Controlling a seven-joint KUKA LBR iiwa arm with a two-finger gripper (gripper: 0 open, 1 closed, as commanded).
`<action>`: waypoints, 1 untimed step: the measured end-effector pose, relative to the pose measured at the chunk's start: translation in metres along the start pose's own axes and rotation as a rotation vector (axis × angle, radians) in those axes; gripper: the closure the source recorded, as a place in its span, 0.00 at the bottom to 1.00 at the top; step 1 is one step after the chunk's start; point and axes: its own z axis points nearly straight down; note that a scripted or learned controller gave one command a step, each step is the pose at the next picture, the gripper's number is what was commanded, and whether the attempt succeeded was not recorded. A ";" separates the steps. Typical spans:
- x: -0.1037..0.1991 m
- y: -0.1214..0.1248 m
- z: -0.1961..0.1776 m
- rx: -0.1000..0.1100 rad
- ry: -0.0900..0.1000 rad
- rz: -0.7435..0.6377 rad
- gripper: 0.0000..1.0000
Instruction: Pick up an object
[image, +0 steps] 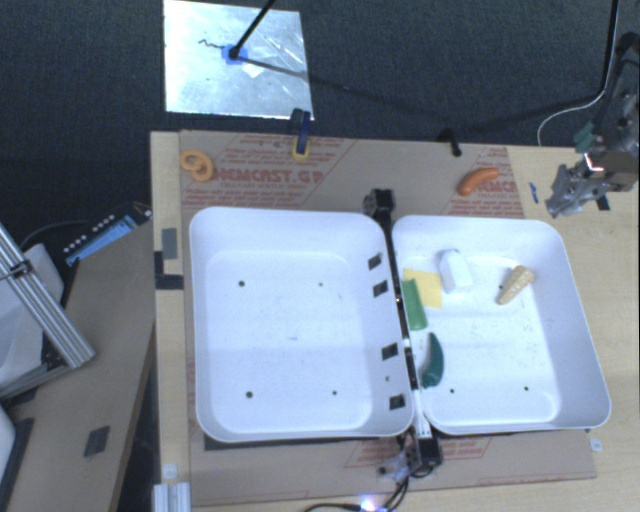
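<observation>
White right bin (560, 300) crowds objects by its left wall; end effector (575, 190) state unclear.

Two shallow white bins sit side by side on the surface (330, 165), a tan board printed with red lettering. The left bin (215, 235) and the right bin (565, 265) meet along a line of black clips (380, 290) at the middle. Near the surface's far left corner lies an orange pretzel-shaped ring (197, 165). A yellow clamp with a blue top (299, 135) grips the far edge. An orange sausage-shaped toy (478, 181) rests near the far right corner, beyond the right bin. Past the far edge, a silvery sheet (200, 60) lies on dark carpet, with a blue-tipped black rod (252, 30) resting on it.
</observation>
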 end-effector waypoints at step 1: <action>0.060 0.017 0.101 0.009 0.001 -0.001 1.00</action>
